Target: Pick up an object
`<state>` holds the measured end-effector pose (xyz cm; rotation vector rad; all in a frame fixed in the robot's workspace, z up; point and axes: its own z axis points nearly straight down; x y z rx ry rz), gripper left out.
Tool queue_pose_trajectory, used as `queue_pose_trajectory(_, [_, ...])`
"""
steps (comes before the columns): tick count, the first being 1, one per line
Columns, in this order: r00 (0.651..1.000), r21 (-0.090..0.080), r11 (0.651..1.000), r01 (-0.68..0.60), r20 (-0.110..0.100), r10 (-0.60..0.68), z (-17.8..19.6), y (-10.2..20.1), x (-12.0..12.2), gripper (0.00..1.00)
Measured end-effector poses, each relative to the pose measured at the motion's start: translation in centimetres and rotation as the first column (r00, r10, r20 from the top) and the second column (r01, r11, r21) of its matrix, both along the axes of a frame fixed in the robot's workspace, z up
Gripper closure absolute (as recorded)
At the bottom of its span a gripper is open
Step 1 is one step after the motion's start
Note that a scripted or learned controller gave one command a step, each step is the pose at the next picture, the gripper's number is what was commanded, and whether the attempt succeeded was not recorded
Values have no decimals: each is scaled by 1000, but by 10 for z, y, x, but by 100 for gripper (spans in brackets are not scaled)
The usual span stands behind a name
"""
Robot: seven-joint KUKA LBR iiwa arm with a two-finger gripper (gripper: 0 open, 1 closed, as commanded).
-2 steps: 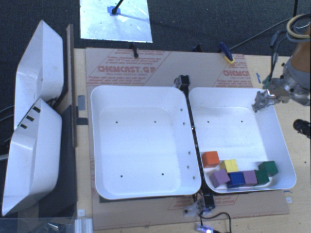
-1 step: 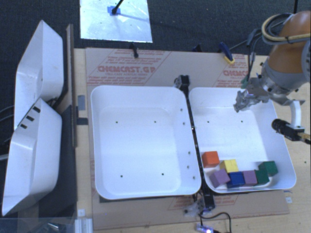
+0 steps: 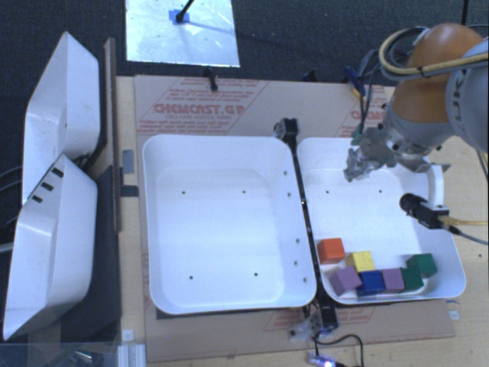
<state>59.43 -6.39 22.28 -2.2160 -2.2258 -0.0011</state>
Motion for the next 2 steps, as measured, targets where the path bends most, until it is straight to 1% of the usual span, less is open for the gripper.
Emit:
queue_pose_trajectory(1, [1000,0,1000,-1,0,1,-4,55,-11,100])
queue_pose_trajectory(2, [1000,0,1000,0,1,0,3,105,-21,100])
